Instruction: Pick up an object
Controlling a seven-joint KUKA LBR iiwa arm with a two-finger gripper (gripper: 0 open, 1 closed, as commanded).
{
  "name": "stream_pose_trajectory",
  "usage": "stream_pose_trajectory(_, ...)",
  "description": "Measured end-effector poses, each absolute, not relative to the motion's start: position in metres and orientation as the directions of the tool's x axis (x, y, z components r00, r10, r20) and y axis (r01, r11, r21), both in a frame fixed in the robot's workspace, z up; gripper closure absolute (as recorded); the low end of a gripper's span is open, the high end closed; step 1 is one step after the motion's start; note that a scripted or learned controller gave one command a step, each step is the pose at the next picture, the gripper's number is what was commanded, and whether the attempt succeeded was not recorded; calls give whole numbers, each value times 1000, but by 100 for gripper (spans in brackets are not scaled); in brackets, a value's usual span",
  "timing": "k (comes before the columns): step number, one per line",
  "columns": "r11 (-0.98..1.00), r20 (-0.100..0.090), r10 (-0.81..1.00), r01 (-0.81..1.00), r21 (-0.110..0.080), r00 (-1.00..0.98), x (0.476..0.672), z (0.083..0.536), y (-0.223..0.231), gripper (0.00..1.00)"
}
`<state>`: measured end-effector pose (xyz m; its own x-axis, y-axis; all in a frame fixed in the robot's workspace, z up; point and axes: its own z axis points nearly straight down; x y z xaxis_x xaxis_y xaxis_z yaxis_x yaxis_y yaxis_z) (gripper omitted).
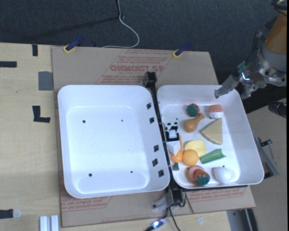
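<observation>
desk (pixel 19 143) carries two shallow white bins side by side on a cardboard sheet (pixel 130 66). left bin (pixel 67 97) shows bare white floor with a few dark dots. right bin (pixel 248 143) holds the toy food: a green-and-red piece (pixel 193 109) and a white-and-red piece (pixel 215 111) at the far end, a drumstick (pixel 194 123) just nearer, a tan wedge (pixel 213 132) to its right, then a yellow block (pixel 194 147), an orange ball (pixel 190 157), a green pod (pixel 212 155), and nearest, a red-green piece (pixel 200 175) beside a white egg (pixel 223 174). the arm (pixel 274 42) comes in from the right; the gripper (pixel 226 88) hangs over the far right rim of the right bin, apart from every item, nothing between it; open or clenched, cannot tell.
</observation>
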<state>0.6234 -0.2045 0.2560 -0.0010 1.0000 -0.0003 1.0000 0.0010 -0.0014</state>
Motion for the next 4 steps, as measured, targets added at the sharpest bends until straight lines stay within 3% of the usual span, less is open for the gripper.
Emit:
stream_pose_trajectory(1, 1, -3, 1000, 1000, -1, -1, 588, 83, -165, 0)
stream_pose_trajectory(2, 6, -4, 1000, 1000, 10, -6, 648, 89, -115, 0)
stream_pose_trajectory(3, 2, -7, 1000, 1000, 16, -2, 630, 90, -103, 0)
stream_pose_trajectory(4, 3, -8, 1000, 1000, 17, -3, 631, 101, -104, 100)
